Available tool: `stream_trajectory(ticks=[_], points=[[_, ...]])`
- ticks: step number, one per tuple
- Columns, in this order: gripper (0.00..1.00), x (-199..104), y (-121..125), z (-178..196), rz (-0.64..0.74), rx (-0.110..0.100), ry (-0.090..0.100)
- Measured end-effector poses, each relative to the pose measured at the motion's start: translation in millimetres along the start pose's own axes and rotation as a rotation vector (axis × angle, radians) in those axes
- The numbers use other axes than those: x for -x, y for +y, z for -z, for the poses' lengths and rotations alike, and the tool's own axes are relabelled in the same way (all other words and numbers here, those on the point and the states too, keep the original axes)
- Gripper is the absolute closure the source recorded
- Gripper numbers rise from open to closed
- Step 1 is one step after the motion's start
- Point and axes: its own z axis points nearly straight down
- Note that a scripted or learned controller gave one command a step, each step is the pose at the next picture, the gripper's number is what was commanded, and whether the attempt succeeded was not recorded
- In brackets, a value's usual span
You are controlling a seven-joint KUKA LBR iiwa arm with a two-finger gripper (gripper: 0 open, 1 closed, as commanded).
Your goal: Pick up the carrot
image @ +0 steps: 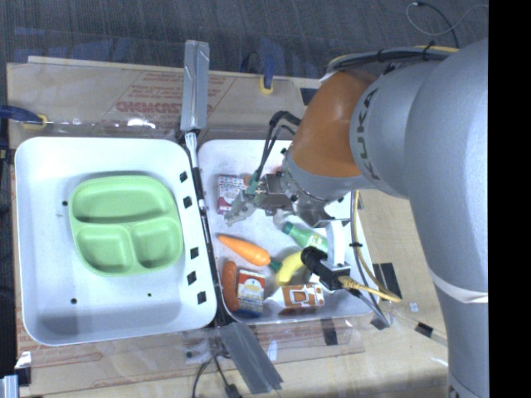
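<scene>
1. Arm point(415, 123) enters from the right; its orange band sits over the right bin point(217, 154), covering much of the bin's upper right.
2. Gripper point(241, 209) low in the right bin's upper-left area. Cannot tell how far open it is; nothing is seen held in it.
3. Carrot point(244, 249) lies on the bin floor just below the gripper, apart from it, tilted with its thin end toward the divider wall.
4. White floor is free left of and above the carrot; a small red-and-white packet point(229, 191) lies near the gripper.
5. Crowded below and right: a carton point(250, 292), a banana point(288, 266), a green bottle point(304, 235), an orange box point(302, 295).
6. Left bin point(41, 222) holds a green divided tray point(127, 223) with open floor all round it.
</scene>
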Motion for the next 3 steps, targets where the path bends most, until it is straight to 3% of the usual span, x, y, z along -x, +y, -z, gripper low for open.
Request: stream_trajectory(ticks=[1, 2, 3], points=[[0.0, 54, -8, -101, 0.116, -0.003, 0.0], [1.0, 53, -8, -92, 0.121, -0.004, 0.0], [1.0, 38, -54, 0, 0.157, 0.0, 0.0]])
